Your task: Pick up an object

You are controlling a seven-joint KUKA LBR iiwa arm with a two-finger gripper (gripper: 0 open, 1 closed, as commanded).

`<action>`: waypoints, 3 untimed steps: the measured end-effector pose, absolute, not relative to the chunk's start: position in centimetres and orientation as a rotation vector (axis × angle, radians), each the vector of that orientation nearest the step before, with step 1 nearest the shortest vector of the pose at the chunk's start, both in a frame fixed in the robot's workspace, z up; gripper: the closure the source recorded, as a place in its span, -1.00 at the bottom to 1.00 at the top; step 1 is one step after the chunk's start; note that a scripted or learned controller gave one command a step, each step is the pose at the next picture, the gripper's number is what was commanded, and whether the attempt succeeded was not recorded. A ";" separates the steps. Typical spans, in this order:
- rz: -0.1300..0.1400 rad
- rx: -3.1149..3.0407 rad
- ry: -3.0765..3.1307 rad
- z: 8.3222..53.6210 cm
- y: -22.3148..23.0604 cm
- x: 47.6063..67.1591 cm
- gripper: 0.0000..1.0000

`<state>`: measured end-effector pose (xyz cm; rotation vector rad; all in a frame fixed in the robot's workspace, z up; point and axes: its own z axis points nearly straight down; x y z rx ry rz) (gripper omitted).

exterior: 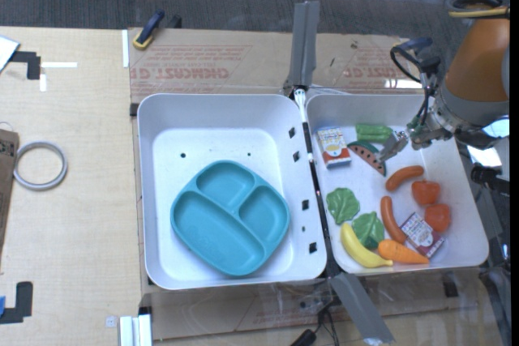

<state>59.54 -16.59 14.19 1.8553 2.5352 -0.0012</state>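
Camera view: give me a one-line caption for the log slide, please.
KUKA arm's gripper hovers over toy food in the right bin, near a watermelon slice; blue divided plate sits in the left bin.

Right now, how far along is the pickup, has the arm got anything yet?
Nothing looks picked up. The toy food, including the banana, carrot and sausages, lies in the right bin, and the blue tray sits in the left bin. In hand: the gripper is low in the right bin near the watermelon slice, with nothing visibly between its fingers. Left: grasp and lift.
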 end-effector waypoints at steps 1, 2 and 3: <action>0.000 1.681 2.654 9.2 -19.4 56.5 -1.00; 0.002 1.685 2.647 10.2 -19.5 56.6 1.00; -0.002 1.935 2.475 20.1 -16.7 61.1 1.00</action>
